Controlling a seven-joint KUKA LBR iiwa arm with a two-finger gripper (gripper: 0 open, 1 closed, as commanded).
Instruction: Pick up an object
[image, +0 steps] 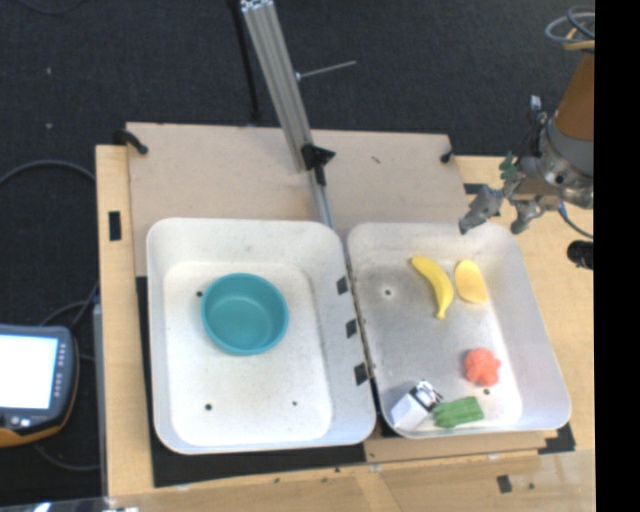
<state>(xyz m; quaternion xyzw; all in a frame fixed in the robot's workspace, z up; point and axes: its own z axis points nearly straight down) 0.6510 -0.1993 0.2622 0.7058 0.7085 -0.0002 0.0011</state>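
Gripper (497, 208) hangs spread and holding nothing above the right bin's (540, 330) far rim. Left to right: teal bowl (245, 313) in the left bin (180, 400), then banana (433, 284), lemon (471, 281), red lump (482, 366), green piece (457, 412). You'd likely go for the banana: probably light, stiff, a bit slick, so pinch across its middle. Bin floor's smooth white, with space around it.

An orange-banded arm (574, 105) ends in a grey metal claw (502, 212) with thin cables around its wrist.
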